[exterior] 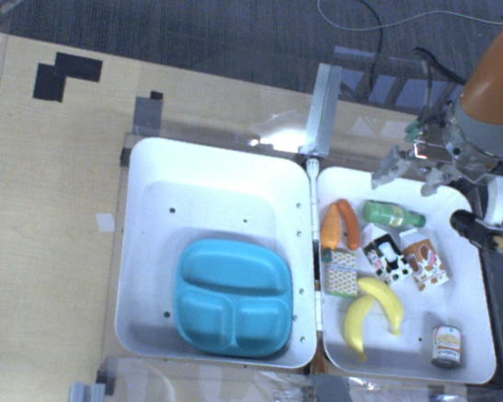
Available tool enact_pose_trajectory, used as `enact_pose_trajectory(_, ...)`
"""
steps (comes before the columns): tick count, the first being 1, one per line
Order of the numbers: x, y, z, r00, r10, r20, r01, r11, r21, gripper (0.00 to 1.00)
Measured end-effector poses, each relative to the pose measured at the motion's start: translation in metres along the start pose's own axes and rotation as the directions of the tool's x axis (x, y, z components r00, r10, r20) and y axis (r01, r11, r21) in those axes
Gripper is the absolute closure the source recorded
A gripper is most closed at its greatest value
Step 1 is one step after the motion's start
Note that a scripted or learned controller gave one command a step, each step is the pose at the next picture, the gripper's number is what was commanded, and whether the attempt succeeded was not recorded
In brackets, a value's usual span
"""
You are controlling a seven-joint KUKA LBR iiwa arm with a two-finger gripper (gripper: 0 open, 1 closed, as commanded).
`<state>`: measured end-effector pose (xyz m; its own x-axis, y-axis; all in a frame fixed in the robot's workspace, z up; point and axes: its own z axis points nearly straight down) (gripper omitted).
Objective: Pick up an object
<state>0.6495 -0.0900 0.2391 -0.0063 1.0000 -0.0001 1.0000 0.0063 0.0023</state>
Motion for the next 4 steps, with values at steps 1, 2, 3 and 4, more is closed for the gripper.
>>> enact_pose_trajectory(1,-0.023,-0.072,0.109,0.977,-0.214,0.003,0.214,0.977,-0.004,0.00)
enact_pose_trajectory(2,-0.022,-0.038,0.105,0.992,-0.126,0.001,0.126,0.992,-0.003,0.00)
enact_pose_trajectory(3,-0.026,-0.072,0.141,0.995,-0.102,0.005,0.102,0.994,-0.031,0.00)
enact_pose_trajectory(4,-0.025,-0.070,0.130,0.995,-0.104,0.004,0.105,0.994,-0.034,1.00)
